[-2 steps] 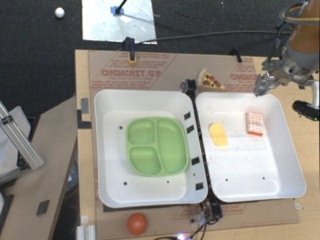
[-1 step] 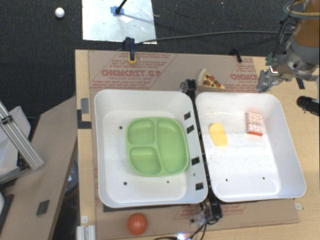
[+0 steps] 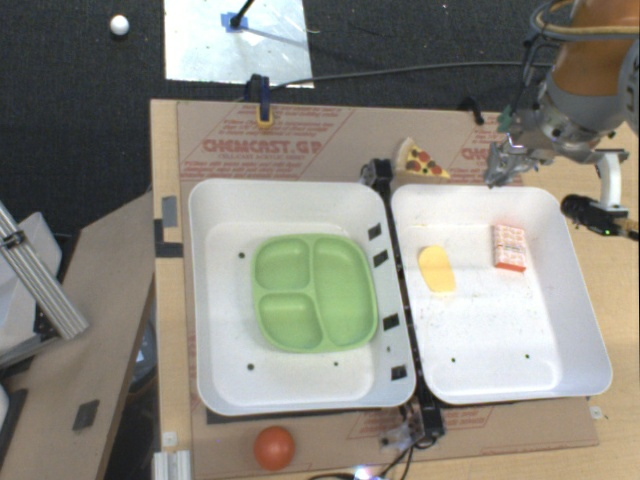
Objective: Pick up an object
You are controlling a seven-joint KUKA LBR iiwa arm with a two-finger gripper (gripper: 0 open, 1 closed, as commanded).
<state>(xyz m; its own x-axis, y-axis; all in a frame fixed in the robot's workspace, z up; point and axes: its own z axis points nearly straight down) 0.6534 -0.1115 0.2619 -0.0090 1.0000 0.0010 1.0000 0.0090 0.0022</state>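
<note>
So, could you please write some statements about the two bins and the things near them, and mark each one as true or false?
1. The green divided plate lies in the left bin. True.
2. The yellow piece and the pink box touch each other. False: they lie apart in the right bin.
3. The pizza slice toy lies inside the right bin. False: it lies on the bench just beyond the bins' far edge.
4. The gripper is above the far edge of the right bin, holding nothing visible. True.
5. The orange ball lies in the left bin. False: it lies outside, in front of that bin.
</note>
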